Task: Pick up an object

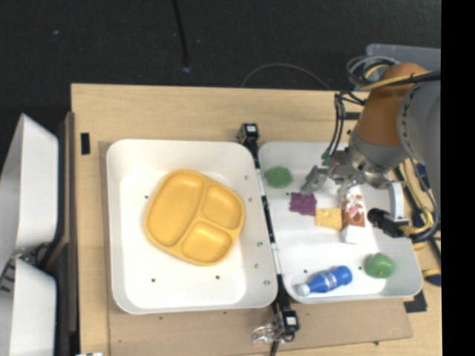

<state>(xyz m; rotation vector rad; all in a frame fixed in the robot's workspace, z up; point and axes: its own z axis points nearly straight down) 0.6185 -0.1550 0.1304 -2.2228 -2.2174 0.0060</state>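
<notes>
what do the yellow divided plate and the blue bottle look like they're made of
Yellow divided plate: likely molded plastic, matte to slightly satin, uniform color with soft rounded compartment walls. Blue bottle: probably plastic, glossier, showing a bright highlight and a white cap end.

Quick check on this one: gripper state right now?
Gripper: cannot be told; it hangs over the right bin near the purple object, with nothing seen held.
</notes>
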